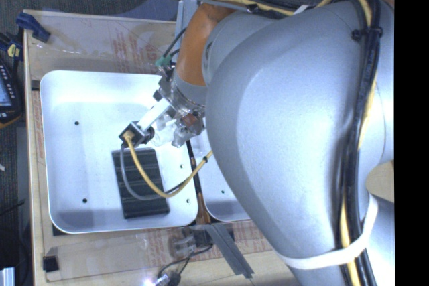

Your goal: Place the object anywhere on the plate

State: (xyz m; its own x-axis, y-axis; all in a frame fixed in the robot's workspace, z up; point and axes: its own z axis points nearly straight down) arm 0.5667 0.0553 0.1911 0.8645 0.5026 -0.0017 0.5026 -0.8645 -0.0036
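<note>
A dark grey ribbed rectangular slab (pixel 141 184), which may be the plate, lies flat in the left white bin (pixel 74 104), near its front right corner. My gripper (pixel 175 130) hangs over the right side of that bin, just above and behind the slab's far end. The wrist and the big grey arm (pixel 288 117) cover the gripper's tip. I cannot make out any object between its parts.
The right bin (pixel 220 209) shows as a small corner under the arm. The arm covers most of the right half of the bench. Blue and black tools (pixel 13 57) lie off the bench's left edge. A metal bracket (pixel 214 244) sits at the front.
</note>
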